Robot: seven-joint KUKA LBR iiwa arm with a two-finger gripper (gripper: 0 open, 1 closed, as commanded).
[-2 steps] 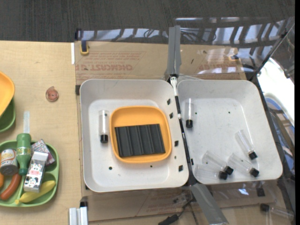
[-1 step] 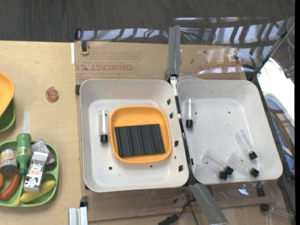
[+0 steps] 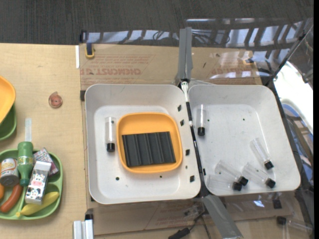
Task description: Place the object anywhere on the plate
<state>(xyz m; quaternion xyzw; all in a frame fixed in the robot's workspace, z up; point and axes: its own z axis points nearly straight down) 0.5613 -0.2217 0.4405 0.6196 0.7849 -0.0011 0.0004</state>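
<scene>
So: two white bins sit side by side on cardboard (image 3: pixel 119 68) (mirrored print on it). The left bin (image 3: pixel 97 183) holds the orange-yellow plate (image 3: pixel 123 126), roughly in the bin's middle. A dark ribbed slab (image 3: pixel 149 149) lies flat on the plate, fully inside its rim and covering most of its floor. Just left of the plate, apart from its rim, a clear vial (image 3: pixel 109 133) with a black cap lies on the bin floor, cap end toward the near side.

Whether the gripper is open or closed cannot be told.

The right bin (image 3: pixel 234 91) is right of the plate, across the divider. One capped vial (image 3: pixel 200 119) lies along that bin's left wall, the one closest to the plate. Three more clear vials cluster well to the right of the plate, in the bin's near right corner: one tilted vial (image 3: pixel 261 152) and two low vials (image 3: pixel 229 176) (image 3: pixel 256 176) near the front wall, black caps showing; whether those two touch is too small to tell.

Well left of the plate, on the wooden table (image 3: pixel 45 68), a green tray (image 3: pixel 56 188) carries toy food, including a green bottle (image 3: pixel 25 158) and a small carton (image 3: pixel 36 183). A small pink disc (image 3: pixel 56 100) lies up-left of the plate, and a yellow dish (image 3: pixel 5 101) is cut off at the far left.
</scene>
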